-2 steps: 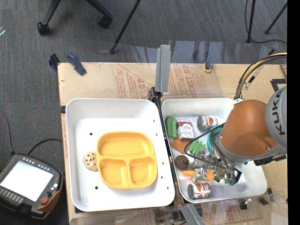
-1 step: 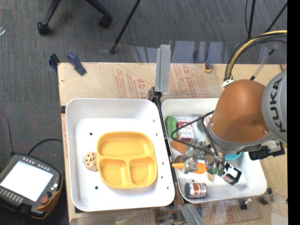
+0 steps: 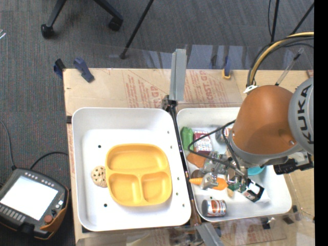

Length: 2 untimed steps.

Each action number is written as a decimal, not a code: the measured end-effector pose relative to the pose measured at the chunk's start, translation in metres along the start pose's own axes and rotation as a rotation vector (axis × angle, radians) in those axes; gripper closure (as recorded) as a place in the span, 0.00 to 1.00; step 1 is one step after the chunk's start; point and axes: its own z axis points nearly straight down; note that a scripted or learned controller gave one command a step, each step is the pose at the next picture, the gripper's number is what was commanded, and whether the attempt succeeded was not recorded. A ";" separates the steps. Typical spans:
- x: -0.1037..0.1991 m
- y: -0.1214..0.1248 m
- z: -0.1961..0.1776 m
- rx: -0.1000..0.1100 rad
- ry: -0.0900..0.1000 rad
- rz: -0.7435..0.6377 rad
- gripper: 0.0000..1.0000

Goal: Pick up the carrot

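Orange and tapered, the carrot (image 3: 207,181) lies in the right bin (image 3: 279,201) just above a small can (image 3: 214,207), with the tool (image 3: 216,177) down right at it, whether open or closed I cannot tell, while a yellow tray (image 3: 138,174) and a cookie (image 3: 99,176) sit in the left bin (image 3: 87,137)

Single fixed camera above bench (image 3: 128,88), angled down, both white bins (image 3: 87,132) framed, mid-distance.
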 end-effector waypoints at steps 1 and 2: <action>-0.005 0.025 0.009 0.000 -0.001 -0.363 1.00; -0.036 0.082 -0.033 0.000 -0.004 -0.457 1.00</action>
